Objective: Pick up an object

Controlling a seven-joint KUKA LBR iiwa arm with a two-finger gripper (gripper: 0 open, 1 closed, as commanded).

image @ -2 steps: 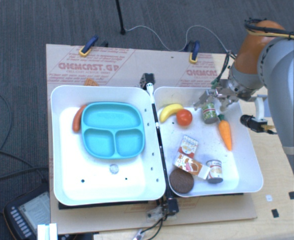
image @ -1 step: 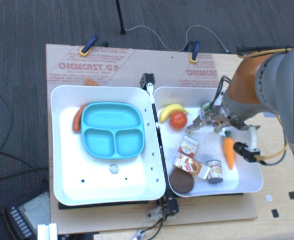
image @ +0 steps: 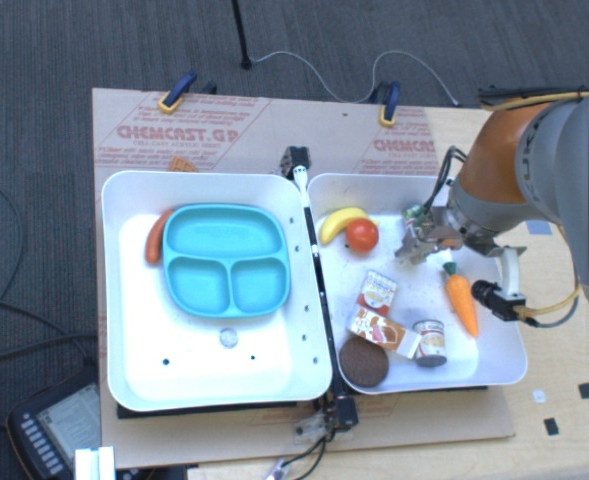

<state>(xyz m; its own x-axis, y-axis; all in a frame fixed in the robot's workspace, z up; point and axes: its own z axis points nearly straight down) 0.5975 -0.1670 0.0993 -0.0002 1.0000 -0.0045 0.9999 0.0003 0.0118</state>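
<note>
We see the gripper (image: 421, 240) low in the right bin (image: 494, 373), just right of the tomato (image: 362, 235) and banana (image: 338, 222). We cannot tell how its jaws stand. It might bump the carrot (image: 461, 304) nearby and grab nothing.

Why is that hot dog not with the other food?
It does look odd: the hot dog lies alone in the left bin, squeezed beside the blue tray, while the other food sits in the right bin.
</note>
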